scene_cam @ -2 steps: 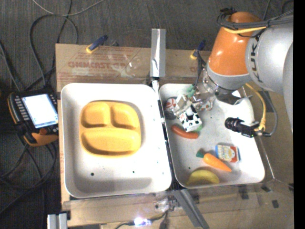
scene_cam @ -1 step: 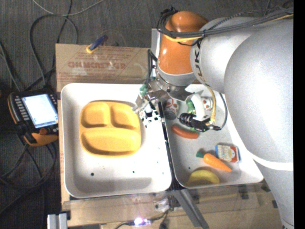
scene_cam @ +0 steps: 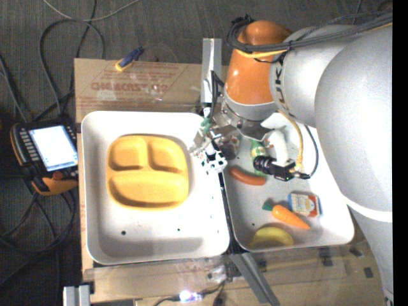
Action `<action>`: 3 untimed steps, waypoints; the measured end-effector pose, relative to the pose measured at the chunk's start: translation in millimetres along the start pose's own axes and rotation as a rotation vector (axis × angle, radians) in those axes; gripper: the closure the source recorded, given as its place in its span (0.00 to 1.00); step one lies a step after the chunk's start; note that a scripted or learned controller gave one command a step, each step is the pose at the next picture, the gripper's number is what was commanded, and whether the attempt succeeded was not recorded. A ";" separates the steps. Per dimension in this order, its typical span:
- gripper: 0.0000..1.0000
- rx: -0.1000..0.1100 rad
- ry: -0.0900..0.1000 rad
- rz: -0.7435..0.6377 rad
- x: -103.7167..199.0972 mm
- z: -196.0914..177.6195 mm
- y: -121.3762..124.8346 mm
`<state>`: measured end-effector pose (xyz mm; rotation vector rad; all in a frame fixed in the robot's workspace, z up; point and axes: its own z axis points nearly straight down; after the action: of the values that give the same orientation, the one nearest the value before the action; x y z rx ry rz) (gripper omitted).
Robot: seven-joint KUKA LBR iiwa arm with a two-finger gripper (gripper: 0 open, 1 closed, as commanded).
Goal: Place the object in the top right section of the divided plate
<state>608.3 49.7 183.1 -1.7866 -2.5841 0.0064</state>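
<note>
The yellow divided plate (scene_cam: 150, 171) lies in the left white bin (scene_cam: 127, 234). Two small sections run along its far side, and the top right one (scene_cam: 168, 155) holds nothing. My gripper (scene_cam: 210, 150) hangs over the rims where the two bins meet, just right of the plate's top right corner. What it carries, if anything, is hidden by the wrist. A small green object (scene_cam: 258, 149) sits half hidden right of the gripper.
The right bin (scene_cam: 331, 231) holds a red sausage (scene_cam: 247, 177), a carrot (scene_cam: 290, 216), a yellow fruit (scene_cam: 271, 236) and a small carton (scene_cam: 304, 204). The grey arm covers the bin's far side. A cardboard sheet (scene_cam: 137, 85) lies behind the left bin.
</note>
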 end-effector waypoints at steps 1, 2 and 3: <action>0.00 0.000 0.000 0.000 0.2 0.0 0.1; 0.00 0.000 0.000 -0.001 0.2 -0.1 0.1; 0.00 0.000 0.000 -0.001 0.2 -0.1 0.1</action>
<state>608.3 49.9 183.2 -1.7858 -2.5846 0.0054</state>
